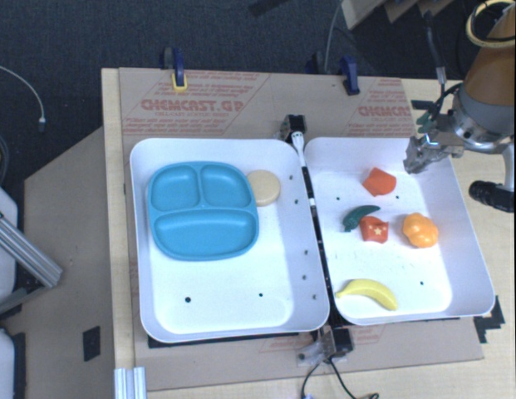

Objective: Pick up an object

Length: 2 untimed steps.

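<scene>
The right bin (457, 293) holds an orange-red block (379, 181), a red strawberry-like toy with a dark green leaf (371, 225), an orange fruit (420, 230) and a yellow banana (367, 293). My gripper (417, 158) hangs over the far right corner of that bin, just right of the orange-red block and apart from it. Nothing shows between its fingers.
The left bin (233, 306) carries a blue divided plate (203, 209) and a cream round cookie (263, 187) beside it. Blue clamps (178, 66) hold the cardboard board at the back. A black divider strip (312, 214) runs between the bins.
</scene>
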{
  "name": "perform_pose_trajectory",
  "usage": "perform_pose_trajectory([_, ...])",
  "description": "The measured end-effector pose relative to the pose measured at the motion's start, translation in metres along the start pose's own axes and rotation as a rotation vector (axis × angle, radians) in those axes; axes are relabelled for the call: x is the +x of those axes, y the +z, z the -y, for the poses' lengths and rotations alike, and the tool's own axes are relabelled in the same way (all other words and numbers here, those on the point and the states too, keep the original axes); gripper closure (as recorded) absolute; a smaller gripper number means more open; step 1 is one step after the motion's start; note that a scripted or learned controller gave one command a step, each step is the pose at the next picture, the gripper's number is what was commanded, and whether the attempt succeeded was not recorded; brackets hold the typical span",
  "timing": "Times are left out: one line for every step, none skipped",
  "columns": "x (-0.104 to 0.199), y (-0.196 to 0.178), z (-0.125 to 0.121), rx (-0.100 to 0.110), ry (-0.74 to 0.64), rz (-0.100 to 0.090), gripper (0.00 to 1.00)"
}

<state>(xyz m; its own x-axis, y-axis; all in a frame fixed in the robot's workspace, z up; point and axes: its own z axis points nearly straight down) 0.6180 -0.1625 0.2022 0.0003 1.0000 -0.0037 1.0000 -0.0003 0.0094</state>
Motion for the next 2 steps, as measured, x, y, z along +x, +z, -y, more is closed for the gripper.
perform_pose_trajectory([0.0,-0.027,-0.002,0.003,-0.001,-0.001,1.0])
perform_pose_trajectory([0.051,-0.037,0.014,0.01,-0.006,-0.007,1.0])
